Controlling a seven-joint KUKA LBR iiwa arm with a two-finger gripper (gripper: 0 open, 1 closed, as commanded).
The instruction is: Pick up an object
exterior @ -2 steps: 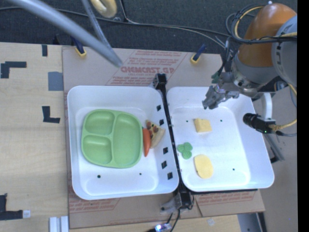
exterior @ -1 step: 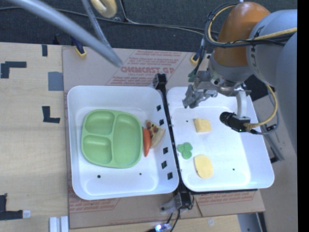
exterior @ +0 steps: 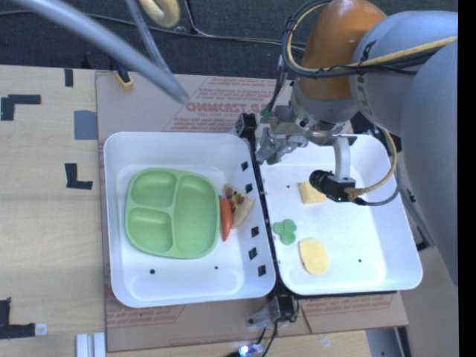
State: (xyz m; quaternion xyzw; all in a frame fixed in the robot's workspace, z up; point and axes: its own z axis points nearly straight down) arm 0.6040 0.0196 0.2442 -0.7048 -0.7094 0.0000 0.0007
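Note:
My gripper (exterior: 274,149) hangs over the far left corner of the right bin (exterior: 372,266), close to the divider between the bins. Three objects lie on the right bin's floor: a yellow cheese wedge (exterior: 309,193) just below and right of the gripper, a small green leafy piece (exterior: 284,230), and a yellow oval piece (exterior: 314,256) nearer the front. In the left bin (exterior: 134,277) a green divided plate (exterior: 171,213) lies flat, with an orange carrot (exterior: 225,219) and a pizza slice (exterior: 239,203) beside its right rim.
The grey arm with its orange band (exterior: 338,32) covers the back right of the right bin. A black cable fitting (exterior: 329,184) hangs next to the cheese wedge. Black clips (exterior: 254,233) line the divider. A grey pole (exterior: 89,24) crosses the upper left.

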